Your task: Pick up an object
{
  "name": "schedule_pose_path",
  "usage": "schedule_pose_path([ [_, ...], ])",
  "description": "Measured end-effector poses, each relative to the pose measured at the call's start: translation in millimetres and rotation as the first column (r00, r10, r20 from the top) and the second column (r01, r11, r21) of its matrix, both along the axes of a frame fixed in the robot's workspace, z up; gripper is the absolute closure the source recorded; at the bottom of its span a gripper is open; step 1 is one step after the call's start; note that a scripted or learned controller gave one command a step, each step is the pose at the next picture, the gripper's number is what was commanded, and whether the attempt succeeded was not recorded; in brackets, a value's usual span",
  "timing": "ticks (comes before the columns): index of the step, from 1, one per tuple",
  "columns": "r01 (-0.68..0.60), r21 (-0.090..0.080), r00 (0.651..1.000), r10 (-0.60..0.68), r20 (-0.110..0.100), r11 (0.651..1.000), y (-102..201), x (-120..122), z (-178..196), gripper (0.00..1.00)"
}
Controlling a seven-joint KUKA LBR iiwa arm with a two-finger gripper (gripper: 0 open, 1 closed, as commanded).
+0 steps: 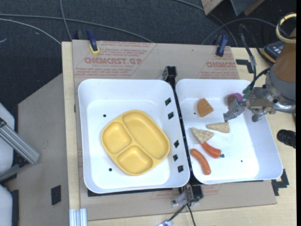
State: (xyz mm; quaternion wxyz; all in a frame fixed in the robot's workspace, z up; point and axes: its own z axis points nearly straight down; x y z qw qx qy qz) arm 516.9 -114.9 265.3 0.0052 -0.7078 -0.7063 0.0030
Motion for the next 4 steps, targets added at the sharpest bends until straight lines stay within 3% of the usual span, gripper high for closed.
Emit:
schedule_pose_path([
  [1,-0.003,-0.002,1.0,0.003,0.01,1.0,0,2,5,0.0],
  [4,-0.003,0.001,1.0,0.003,0.004,1.0,5,2,-163,0.0],
])
